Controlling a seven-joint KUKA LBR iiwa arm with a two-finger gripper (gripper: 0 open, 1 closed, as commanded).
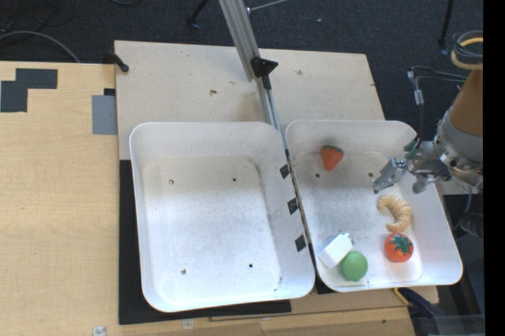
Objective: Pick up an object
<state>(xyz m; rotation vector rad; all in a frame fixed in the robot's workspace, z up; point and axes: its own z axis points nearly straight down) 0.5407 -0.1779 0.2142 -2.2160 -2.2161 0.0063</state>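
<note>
The right bin (363, 129) holds a red strawberry (331, 157) near its back left and a tan croissant (394, 212) by its right wall. A red tomato with a green top (399, 248), a green ball (354, 266) and a white block (335, 249) lie toward its front. My gripper (402, 180) hangs over the right side of this bin, just behind the croissant. It is open and there is nothing between its fingers (384, 176).
The left bin (146, 192) sits beside the right one, with black clips along the shared wall. A slanted aluminium bar (237, 19) rises from behind the bins. The bench edge and dark floor lie to the right.
</note>
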